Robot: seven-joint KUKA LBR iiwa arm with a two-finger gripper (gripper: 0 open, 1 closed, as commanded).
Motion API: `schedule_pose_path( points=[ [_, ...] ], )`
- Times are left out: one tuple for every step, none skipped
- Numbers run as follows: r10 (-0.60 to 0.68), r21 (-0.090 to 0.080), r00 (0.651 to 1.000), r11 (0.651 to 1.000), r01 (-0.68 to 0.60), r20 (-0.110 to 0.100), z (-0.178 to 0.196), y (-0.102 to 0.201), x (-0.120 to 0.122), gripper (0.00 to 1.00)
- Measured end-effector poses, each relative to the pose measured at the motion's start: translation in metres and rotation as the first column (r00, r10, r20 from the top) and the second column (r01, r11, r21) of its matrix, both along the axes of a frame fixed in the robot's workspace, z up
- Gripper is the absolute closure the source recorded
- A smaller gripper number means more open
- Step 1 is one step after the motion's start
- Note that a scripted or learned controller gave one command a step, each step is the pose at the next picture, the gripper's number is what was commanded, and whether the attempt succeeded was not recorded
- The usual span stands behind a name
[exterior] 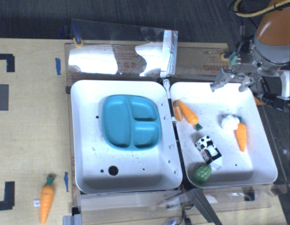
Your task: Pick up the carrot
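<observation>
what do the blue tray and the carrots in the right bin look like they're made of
Blue tray: likely moulded plastic, matte, one even colour with rounded compartments. Carrots: probably toy plastic or rubber, smooth uniform orange; which one, the view leaves open.

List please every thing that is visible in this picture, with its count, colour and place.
carrots: 3, orange with green tops; one at the right bin's left side, one at its right side, one on the bench at lower left
divided plate: 1, blue, centre of the left bin
cow toy: 1, black and white, middle of the right bin
green vegetable toy: 1, green, front of the right bin
white object: 1, white, beside the right carrot's top
bins: 2, white, side by side; left, right
gripper: 1, grey, above the right bin's back edge, holding nothing
arm: 1, grey with orange band, upper right
</observation>
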State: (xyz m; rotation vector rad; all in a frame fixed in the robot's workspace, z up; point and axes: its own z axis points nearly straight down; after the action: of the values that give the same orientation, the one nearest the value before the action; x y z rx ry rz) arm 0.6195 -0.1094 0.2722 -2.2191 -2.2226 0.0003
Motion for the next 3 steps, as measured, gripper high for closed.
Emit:
schedule_pose_path(
  points=[
    [0.113,0.002,0.994,0.994,-0.113,-0.003,-0.057,0.086,0.002,0.00],
    [0.270,0.000,0.963,0.963,-0.270,-0.001,-0.088,0.035,-0.007,0.00],
    [0.266,-0.001,0.964,0.964,-0.266,0.002,-0.159,0.008,0.020,0.00]
  ],
)
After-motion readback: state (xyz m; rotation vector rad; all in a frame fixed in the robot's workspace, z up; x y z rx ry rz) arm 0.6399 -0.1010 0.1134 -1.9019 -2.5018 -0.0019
